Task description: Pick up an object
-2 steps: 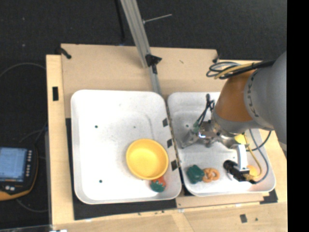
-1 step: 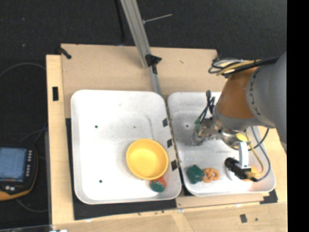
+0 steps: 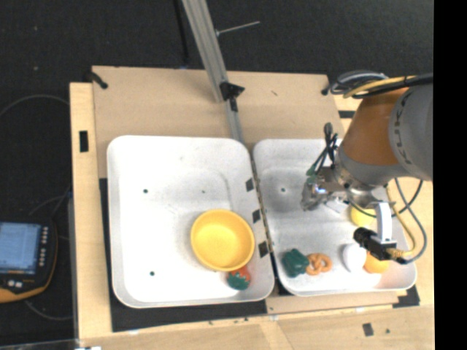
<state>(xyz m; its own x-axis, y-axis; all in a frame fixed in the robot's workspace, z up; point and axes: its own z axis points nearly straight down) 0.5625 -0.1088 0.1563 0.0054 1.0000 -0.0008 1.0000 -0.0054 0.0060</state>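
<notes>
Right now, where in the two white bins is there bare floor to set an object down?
The left white bin is bare across its far and left parts, bordered near-right by the yellow bowl and a small green-and-red object. The right white bin has a bare patch at its far-left. Its near edge is crowded: dark green object, orange pretzel-shaped piece, white ball, under the arm.

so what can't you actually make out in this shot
- Gripper, camera view: small and blurred below the arm's wrist, so open or shut is unclear.
- Yellow object in the right bin: mostly hidden by the arm.
- Small red-and-green item in the left bin: partly hidden by the yellow bowl, too small to identify.
- Orange item: too small to name.
</notes>
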